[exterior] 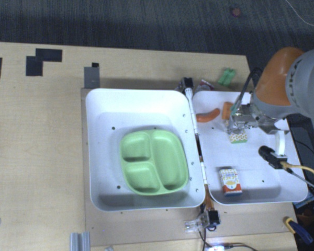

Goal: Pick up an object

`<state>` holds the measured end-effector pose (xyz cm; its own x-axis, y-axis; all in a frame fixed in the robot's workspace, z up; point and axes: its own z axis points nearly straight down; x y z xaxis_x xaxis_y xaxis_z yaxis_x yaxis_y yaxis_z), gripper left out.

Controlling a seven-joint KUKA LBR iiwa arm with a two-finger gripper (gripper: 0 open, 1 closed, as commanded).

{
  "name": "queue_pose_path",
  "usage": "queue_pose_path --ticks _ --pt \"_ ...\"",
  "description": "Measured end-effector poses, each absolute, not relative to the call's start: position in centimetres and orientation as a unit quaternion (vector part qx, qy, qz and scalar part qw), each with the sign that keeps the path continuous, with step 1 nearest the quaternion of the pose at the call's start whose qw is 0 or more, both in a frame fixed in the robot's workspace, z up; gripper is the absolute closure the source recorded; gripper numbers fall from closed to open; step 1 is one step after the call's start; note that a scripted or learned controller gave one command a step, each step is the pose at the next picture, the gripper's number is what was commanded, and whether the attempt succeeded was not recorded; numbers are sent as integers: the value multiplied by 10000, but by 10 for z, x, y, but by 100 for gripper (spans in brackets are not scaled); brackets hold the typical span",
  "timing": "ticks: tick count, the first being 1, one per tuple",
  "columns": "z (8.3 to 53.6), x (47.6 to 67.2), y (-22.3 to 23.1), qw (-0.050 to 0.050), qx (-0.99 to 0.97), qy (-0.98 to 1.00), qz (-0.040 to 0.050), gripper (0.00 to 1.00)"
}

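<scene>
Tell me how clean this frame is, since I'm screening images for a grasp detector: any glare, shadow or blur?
Camera view: even overhead light, no harsh glare on the white bins; soft shadow along the left bin's near wall beneath the green divided plate; the gripper and small patterned item under it look soft, details hard to resolve; the juice carton reads reasonably sharp.

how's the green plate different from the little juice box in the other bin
The plate is plain pale green, wide and flat, with three compartments; the juice box is a small orange, white and red printed block. The plate fills much of the left bin; the box takes one corner of the right bin. Both lie untouched by the gripper.
</scene>
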<state>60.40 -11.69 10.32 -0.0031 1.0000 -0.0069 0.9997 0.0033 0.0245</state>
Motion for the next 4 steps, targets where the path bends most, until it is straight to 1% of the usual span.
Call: queue_pose_path --ticks 1,2,3,4 --pt "233 652 -62 26 7050 7092 32 100" --pt "231 652 -63 15 7051 7091 14 0" --pt "141 623 -123 1 7066 7076 -5 0" --pt "91 660 -114 64 7050 7091 31 0"
